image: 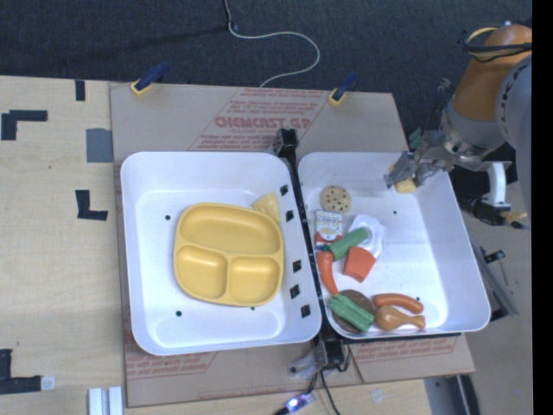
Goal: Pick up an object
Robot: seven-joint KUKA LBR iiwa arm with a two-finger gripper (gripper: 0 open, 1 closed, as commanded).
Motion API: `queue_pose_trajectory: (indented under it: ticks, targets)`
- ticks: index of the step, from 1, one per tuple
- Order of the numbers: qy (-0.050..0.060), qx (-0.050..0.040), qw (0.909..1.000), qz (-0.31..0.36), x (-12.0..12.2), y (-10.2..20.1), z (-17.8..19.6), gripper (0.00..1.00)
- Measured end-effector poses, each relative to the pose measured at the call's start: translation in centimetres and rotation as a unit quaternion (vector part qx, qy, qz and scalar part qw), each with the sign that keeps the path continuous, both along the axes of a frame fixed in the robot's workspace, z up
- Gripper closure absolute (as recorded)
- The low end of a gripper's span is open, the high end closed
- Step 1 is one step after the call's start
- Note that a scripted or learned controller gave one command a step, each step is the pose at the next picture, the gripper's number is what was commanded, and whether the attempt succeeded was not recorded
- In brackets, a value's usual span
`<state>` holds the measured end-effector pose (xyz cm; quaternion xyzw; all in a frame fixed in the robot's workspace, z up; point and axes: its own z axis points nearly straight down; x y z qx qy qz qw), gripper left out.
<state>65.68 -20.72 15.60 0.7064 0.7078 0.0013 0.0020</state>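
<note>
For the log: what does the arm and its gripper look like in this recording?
The arm is grey and rounded, with a wide orange band above the wrist and dark cabling looped over its top. The wrist narrows into a silver-grey metal section. The gripper is small, grey and blocky, with a yellowish patch at its tip. A white fitting shows on the arm's lower side.
</note>
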Motion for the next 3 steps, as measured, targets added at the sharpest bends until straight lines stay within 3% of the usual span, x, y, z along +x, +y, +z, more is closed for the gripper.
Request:
queue_pose_trajectory:
  ticks: [1,2,3]
  targets:
    - [0.0,-0.0004,1.0,0.0,-0.1,-0.4,6.3,1.0]
    - [0.002,0.0003,1.0,0.0,-0.1,-0.3,6.9,1.0]
    - [0.003,0.0009,1.0,0.002,0.2,5.3,7.7,1.0]
